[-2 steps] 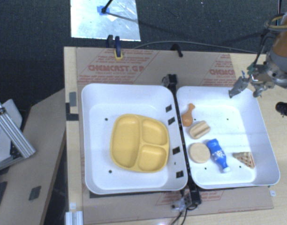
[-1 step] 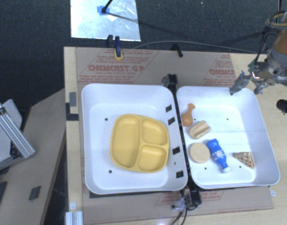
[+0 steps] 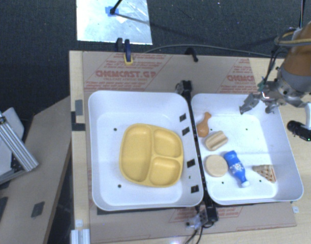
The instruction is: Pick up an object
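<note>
pincer [image 3: 258,103] hung open, empty, over right bin's [image 3: 286,151] far rim | blue bottle [image 3: 237,168] lay between round cookie [image 3: 215,165] and wedge [image 3: 265,173]

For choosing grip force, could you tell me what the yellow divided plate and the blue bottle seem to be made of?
The yellow divided plate looks like moulded plastic, matte: even colour, soft rounded compartment rims, no glare. The blue bottle seems to be plastic too, slightly glossy, with a white cap and label; at this size, that stays uncertain.
</note>
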Controlling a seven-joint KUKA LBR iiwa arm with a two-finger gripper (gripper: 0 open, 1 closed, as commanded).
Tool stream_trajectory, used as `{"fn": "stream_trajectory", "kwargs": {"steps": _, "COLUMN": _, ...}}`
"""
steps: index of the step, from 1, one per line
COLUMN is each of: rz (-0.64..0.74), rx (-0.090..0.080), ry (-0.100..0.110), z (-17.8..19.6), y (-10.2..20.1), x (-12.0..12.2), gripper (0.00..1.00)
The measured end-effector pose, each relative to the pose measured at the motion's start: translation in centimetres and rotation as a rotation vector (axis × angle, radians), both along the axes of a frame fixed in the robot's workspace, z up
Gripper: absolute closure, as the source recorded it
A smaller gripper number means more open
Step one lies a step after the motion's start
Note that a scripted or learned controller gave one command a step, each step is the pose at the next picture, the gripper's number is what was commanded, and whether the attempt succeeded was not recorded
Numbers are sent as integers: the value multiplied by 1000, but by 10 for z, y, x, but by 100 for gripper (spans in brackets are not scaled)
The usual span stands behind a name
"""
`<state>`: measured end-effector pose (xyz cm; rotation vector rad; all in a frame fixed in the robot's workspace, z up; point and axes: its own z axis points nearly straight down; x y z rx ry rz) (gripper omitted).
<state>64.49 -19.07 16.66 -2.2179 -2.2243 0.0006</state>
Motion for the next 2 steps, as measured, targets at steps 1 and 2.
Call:
{"fn": "stream_trajectory", "kwargs": {"steps": 1, "rz": 1, "rx": 0, "ry": 0, "z": -42, "y": -2, "x": 3, "gripper": 0}}
{"fn": "stream_trajectory", "kwargs": {"steps": 2, "rz": 2, "rx": 0, "ry": 0, "z": -84, "y": -2, "x": 4, "gripper": 0}}
